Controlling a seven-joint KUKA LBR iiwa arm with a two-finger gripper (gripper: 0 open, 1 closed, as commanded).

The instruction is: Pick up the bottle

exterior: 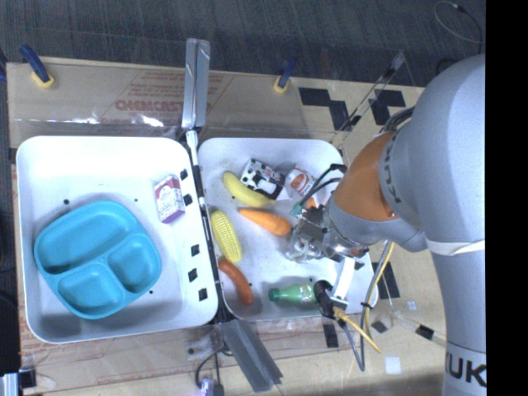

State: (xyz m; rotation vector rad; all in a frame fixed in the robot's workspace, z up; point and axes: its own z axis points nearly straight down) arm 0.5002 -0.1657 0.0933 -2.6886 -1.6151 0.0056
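Looks like the reach step: the green bottle point(292, 294) lies on its side near the right bin's point(272, 145) near wall, not lifted. The hand point(307, 239) hovers just beyond it, grip state unclear. Next it needs to drop nearer, over the bottle.

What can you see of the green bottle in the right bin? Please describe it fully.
The green bottle is small, of see-through green material that looks like plastic, with a paler band near its left end. It lies on its side on the floor of the right bin, near the front wall, right of the sausage. The gripper is above it, apart.
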